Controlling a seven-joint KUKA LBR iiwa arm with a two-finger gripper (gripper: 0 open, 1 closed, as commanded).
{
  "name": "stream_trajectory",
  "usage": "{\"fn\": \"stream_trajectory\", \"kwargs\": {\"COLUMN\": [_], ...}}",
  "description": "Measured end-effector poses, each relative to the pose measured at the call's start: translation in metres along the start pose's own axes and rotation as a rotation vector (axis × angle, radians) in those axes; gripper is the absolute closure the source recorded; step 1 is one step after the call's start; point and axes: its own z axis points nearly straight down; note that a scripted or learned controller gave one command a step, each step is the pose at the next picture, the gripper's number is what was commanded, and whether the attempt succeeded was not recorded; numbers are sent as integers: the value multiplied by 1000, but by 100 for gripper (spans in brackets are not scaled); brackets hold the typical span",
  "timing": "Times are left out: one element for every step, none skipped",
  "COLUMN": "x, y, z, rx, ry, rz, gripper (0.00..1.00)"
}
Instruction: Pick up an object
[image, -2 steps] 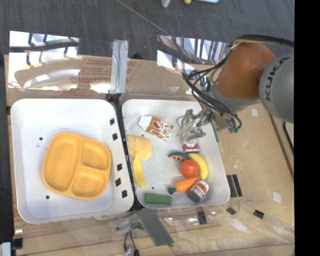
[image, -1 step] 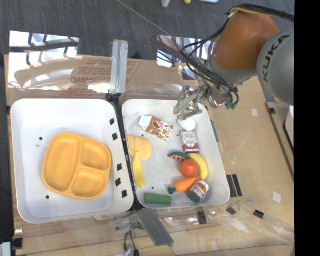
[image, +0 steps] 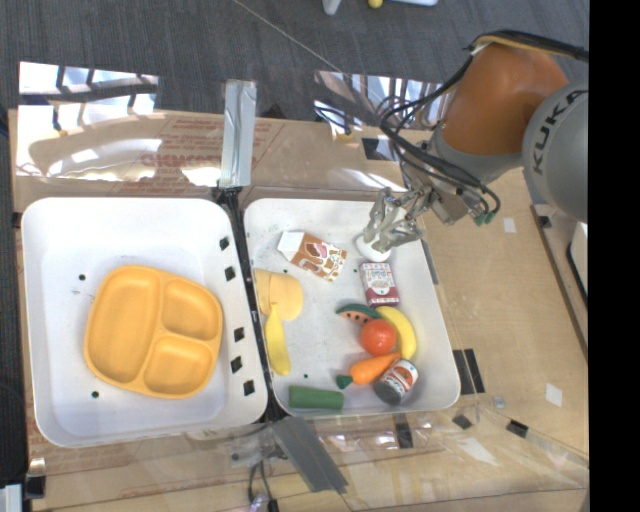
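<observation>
Two shallow white plastic bins side by side on bench: left bin (image: 50, 330) carrying a yellow three-compartment plastic tray (image: 152, 329), right bin (image: 330, 215) carrying the loose toy clutter. Grey arm with orange band (image: 500, 95) reaching in from the right, metal two-finger gripper (image: 379, 238) sitting low over the right bin's far right corner. Fingers slightly spread, tips at or near the bin floor; contact not resolvable from above. Nothing visible between them, so no grasp yet; task judged at approach stage, with close, lift and clear all left to do. Likeliest target: small red-and-white printed box (image: 380, 283), lying flat just below the fingertips, apart from them, long side roughly up-down in view, label face up. Flat and low, so probably hard to pinch from on top. Other candidates in size order: yellow plastic scoop-shaped toy (image: 277, 320) along the left wall, brown-and-white printed carton (image: 313, 254) mid-bin, yellow toy banana (image: 401, 330), green toy cucumber (image: 316, 398), red toy tomato (image: 378, 337), orange toy carrot (image: 368, 369), small red-labelled can (image: 398, 381), watermelon slice toy (image: 356, 314). Fruit cluster packed touching in near right corner; box stands clear of it.
</observation>
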Motion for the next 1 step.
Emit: {"fn": "stream_trajectory", "kwargs": {"x": [-19], "y": [28], "z": [9], "rx": [-3], "ry": [2], "rz": [-76], "gripper": [100]}}
